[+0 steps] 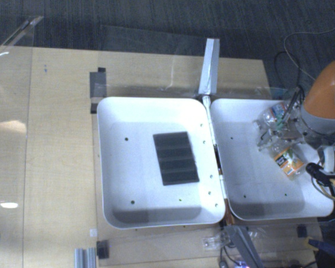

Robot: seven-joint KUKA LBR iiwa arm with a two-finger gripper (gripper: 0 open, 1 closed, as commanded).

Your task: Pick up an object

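– Clear plastic packets point(269, 118), a crumpled heap of them, lie in the far right part of the right bin point(279, 213). One with an orange label point(289, 164) sits just nearer the camera. I take the heap for the target, since the gripper point(287, 129) is down in it.

– Is it holding any of them?

– I cannot tell. Metal and glinting film run together there, so whether the gripper is spread or closed is not readable, and nothing is plainly pinched.

– What could spoil the pick, then?

– Mostly the plastic itself. Film that thin looks likely to crumple and slide away, so a closing grip might catch only a corner, and the packet could slip out on the lift. The packets also overlap, so one may drag a neighbour up and shed it halfway.

– And the bin wall?

– The heap is near the bin's far and right sides. A push rather than a pinch could shove the packets against the rim, where I would expect a grip to be harder to get.

– Anything else in reach?

– A dark ribbed pad point(176, 158) lies flat in the middle of the left bin point(116, 149), well apart from the arm. It lies low and looks hard to get under. Loose cables point(322, 178) hang by the wrist at the right bin's edge, and a wide swing over the desk point(50, 149) might snag them.
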